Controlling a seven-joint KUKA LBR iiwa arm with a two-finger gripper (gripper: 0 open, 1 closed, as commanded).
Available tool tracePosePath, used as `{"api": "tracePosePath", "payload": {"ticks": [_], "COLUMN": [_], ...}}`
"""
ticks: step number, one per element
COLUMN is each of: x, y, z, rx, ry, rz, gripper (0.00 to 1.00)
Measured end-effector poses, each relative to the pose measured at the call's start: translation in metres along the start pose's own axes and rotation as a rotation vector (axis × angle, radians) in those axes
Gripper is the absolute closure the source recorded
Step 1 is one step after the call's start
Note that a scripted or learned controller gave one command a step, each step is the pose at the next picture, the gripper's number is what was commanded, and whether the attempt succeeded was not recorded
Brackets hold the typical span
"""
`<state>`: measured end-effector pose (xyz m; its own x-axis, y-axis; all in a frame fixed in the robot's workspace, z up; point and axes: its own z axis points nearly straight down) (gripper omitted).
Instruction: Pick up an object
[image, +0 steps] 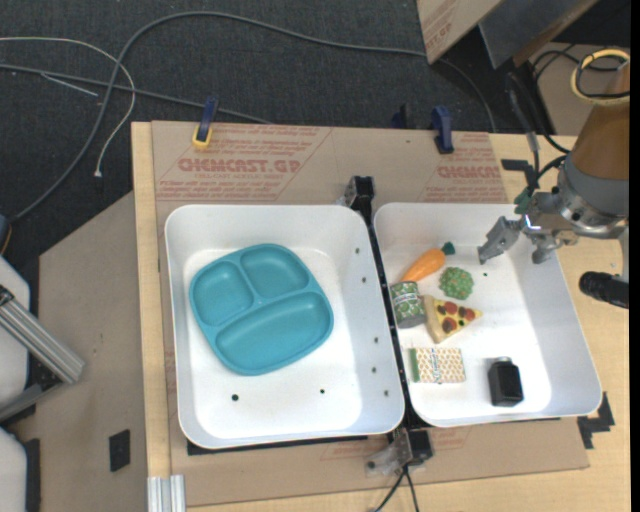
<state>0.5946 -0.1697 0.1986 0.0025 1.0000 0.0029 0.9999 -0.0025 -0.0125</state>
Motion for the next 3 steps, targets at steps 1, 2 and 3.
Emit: {"api": "tracePosePath", "payload": {"ticks": [1,2,3], "x": [0.000,0.000,0.000], "y": [0.003,0.002,0.008], "z": [-0.006,0.033,0.077], "rx": [-0.012,-0.011,-0.007], "ry": [-0.002,-0.002,-0.001], "rz": [-0.003,-0.003,-0.004], "gripper": [0.00,0.00,0.00]}}
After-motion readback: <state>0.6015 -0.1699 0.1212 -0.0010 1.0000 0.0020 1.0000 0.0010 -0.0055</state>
